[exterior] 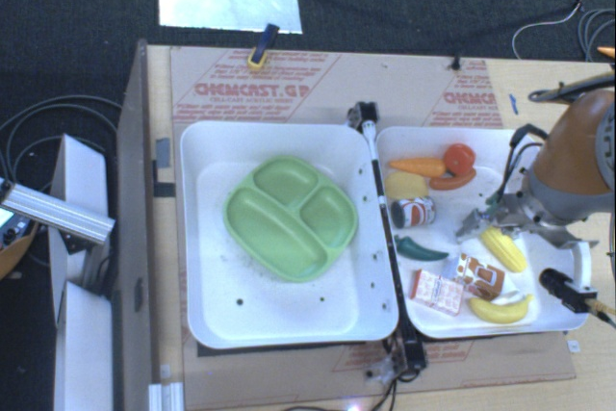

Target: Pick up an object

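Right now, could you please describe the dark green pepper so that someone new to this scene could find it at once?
Look in the right bin, the one crowded with toy food, not the left bin with the green divided plate. Along its left wall, below the small can, lies the pepper. It is the one dark green, slim, pointed piece among orange, yellow and red neighbours.

Rt bin [438, 327] crowded w/ toys, lt bin [207, 322] roomier
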